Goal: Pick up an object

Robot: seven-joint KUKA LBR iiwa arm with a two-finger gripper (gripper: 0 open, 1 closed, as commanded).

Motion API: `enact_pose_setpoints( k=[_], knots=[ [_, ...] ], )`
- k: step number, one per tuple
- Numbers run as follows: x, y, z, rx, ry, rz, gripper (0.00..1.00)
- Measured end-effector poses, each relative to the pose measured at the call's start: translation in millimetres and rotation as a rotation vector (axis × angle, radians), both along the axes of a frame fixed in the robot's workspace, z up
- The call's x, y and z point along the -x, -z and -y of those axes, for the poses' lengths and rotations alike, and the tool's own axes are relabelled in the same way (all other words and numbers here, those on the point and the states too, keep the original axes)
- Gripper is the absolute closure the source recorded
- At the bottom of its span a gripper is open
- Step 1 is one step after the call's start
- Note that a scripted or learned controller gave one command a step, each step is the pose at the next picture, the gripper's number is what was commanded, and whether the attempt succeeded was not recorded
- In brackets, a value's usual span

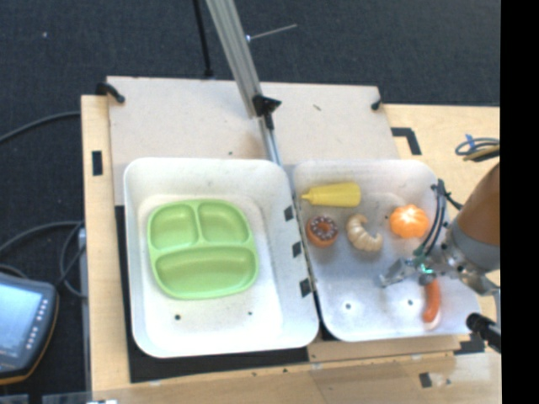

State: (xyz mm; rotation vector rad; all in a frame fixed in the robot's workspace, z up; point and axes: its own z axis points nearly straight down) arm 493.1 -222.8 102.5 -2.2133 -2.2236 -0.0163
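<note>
Gripper (410,273) is hanging low over the right bin (354,320), reaching in from the right, its fingers spread apart and holding nothing between them. Orange-red sausage (430,302) is lying just beside and below the fingers, not between them. Orange (408,222) is sitting near, above the fingers. Croissant (364,233) and chocolate doughnut (322,230) are lying farther off to their left, with a yellow mustard bottle (333,195) beyond those. Green divided plate (202,248) is resting well apart in the left bin (143,318).
</note>
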Motion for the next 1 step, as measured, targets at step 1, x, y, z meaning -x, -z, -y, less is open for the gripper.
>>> enact_pose_setpoints(
  k=[1],
  knots=[
    [0.0, 0.0, 0.0, 0.000, 0.001, 0.000, 0.00]
  ],
)
